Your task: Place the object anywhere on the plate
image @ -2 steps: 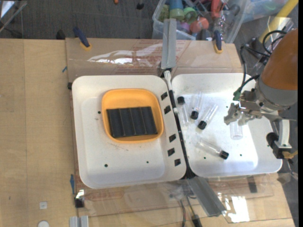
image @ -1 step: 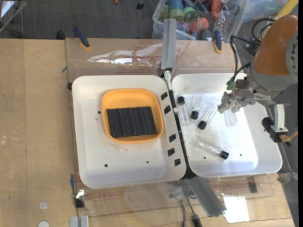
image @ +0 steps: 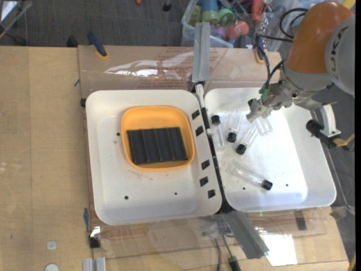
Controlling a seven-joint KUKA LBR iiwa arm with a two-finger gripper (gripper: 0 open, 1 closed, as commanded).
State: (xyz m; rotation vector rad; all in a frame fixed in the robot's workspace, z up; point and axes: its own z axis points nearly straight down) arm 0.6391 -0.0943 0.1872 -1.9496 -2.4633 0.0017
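Clear vials [image: 243,140] just below gripper [image: 255,113].

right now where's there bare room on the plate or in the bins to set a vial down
On the orange plate, the bare rim around the black ridged insert. In the left bin, the floor below the plate. In the right bin, the right half. Crowded: the clear vials beside the gripper.

You have two white bins [image: 107,208], one orange plate [image: 131,117] holding one dark ridged block [image: 157,145], and what look like four or five clear vials [image: 252,178] with black caps; they overlap.
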